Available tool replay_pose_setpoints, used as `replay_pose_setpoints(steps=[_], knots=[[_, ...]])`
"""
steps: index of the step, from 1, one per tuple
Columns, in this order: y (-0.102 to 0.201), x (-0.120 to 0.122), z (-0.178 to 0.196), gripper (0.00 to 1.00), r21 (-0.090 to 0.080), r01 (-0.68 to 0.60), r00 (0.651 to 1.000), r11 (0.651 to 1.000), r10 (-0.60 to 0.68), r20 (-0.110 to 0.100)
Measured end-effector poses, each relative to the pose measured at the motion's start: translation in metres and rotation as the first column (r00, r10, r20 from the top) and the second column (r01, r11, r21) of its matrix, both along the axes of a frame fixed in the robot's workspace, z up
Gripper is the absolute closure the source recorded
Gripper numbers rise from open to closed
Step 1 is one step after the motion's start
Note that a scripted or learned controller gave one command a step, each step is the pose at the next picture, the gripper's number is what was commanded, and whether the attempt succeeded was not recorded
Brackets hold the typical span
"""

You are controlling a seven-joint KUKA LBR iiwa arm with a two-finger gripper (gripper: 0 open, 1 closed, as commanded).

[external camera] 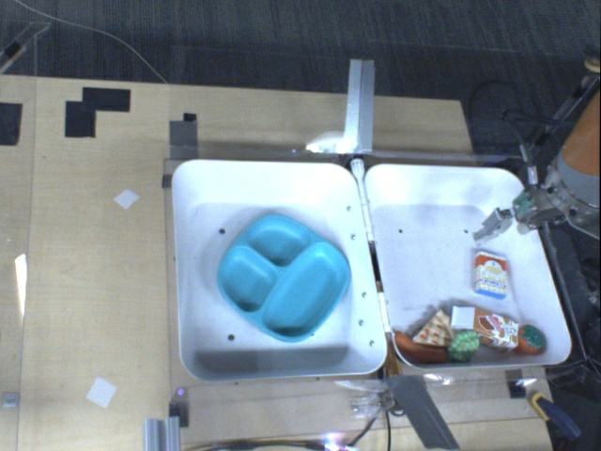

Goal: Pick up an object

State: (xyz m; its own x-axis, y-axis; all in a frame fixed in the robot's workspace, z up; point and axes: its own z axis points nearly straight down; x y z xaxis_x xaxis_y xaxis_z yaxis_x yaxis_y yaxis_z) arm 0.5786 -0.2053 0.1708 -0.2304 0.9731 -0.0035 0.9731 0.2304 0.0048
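Pale wood bench (84,280) under everything, black squares marked at top left, dark carpet beyond. Two shallow white bins side by side at centre: left bin (197,252) and right bin (423,195), touching along a shared middle edge, metal post (361,101) upright just behind the join. In left bin, big blue divided plate (282,275), three compartments, sat roughly mid-bin, a bit toward the right wall. Grey arm (575,163) w/ orange band in from the right, over the right bin's upper right corner. Gripper (498,220) low over the right bin's upper right area, near the right wall, tips aimed left and down; jaws slightly apart, nothing between them. Just below gripper, apart from it, small flat carton (491,275), white w/ orange and red print, lying near the right wall. Rest of the small stuff bunched along the right bin's front wall: red sausage (420,349) at left, pizza slice (434,328) resting above it, green broccoli piece (463,345) beside those, small white block (463,317) just behind, orange-and-white packet (498,330) to the right, carrot (531,339) w/ green end at the far right corner. Pieces touching or overlapping; exact order of overlap hard to tell. Upper left of right bin bare white.
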Motion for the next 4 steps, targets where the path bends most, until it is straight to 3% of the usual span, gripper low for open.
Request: replay_pose_setpoints(steps=[1,2,3,4], knots=[[-0.001,-0.021,-0.082,0.0,-0.002,-0.063,0.998,0.998,0.063,0.006],[0.0,-0.043,-0.082,0.0,-0.003,-0.167,0.986,0.986,0.167,0.007],[-0.001,-0.041,-0.07,1.0,-0.007,-0.167,0.986,0.986,0.167,0.013],[0.037,0.002,0.016,1.0,-0.001,-0.294,0.956,0.956,0.294,0.002]])
